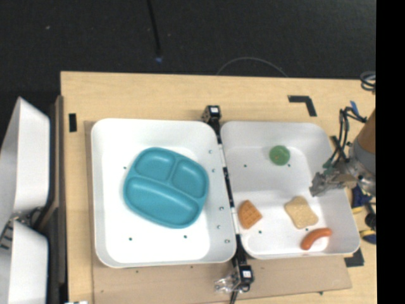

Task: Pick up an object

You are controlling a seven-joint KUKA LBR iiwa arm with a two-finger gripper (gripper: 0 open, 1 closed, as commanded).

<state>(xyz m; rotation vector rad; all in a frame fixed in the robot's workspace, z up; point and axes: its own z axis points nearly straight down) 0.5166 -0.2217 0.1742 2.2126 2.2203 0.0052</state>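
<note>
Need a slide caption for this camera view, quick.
Gripper at the right bin's edge near bread slice, green ball, waffle, sausage; blue plate left.

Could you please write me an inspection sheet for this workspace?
Surface: wooden bench bearing a left bin and a right bin, side by side.
Job's things: right bin holds a green ball, waffle, bread and sausage.
Clutter: teal plate in the left bin.
Grippers: end effector at the right bin's right edge, above the bread; nothing seen in it.
Cables: a thin wire loops beyond the bench.
Surroundings: dark floor; white boxes at left.
</note>
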